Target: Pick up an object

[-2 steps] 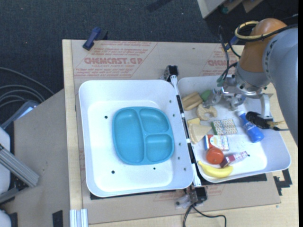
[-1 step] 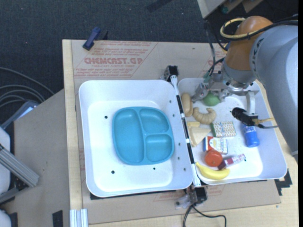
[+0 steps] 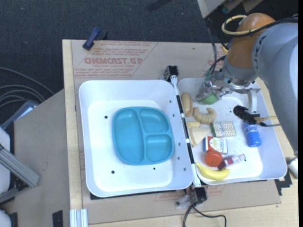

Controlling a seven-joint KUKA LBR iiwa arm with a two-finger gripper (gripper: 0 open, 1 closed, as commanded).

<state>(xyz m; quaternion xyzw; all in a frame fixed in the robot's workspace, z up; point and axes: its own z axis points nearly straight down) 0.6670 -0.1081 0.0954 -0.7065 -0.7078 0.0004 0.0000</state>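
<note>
My gripper (image 3: 211, 90) hangs low over the far left corner of the right bin (image 3: 270, 167), reaching in from the right. A small green object (image 3: 208, 98) lies right at its tip; whether it sits between the fingers is unclear. Just in front of it are a tan bread roll (image 3: 186, 104) and a curved tan pastry (image 3: 204, 116). Further forward lie a pale wedge (image 3: 198, 134), a checkered packet (image 3: 223, 128), a blue can (image 3: 253, 136), a white and red carton (image 3: 218, 144), a red tomato (image 3: 214, 159), a small red bottle (image 3: 235, 161) and a yellow banana (image 3: 213, 173).
The left bin (image 3: 94, 98) holds a blue divided plate (image 3: 143, 135). A black clip (image 3: 171, 72) sits at the far end of the divider between the bins. A blue object (image 3: 93, 38) lies beyond the bench's far left corner.
</note>
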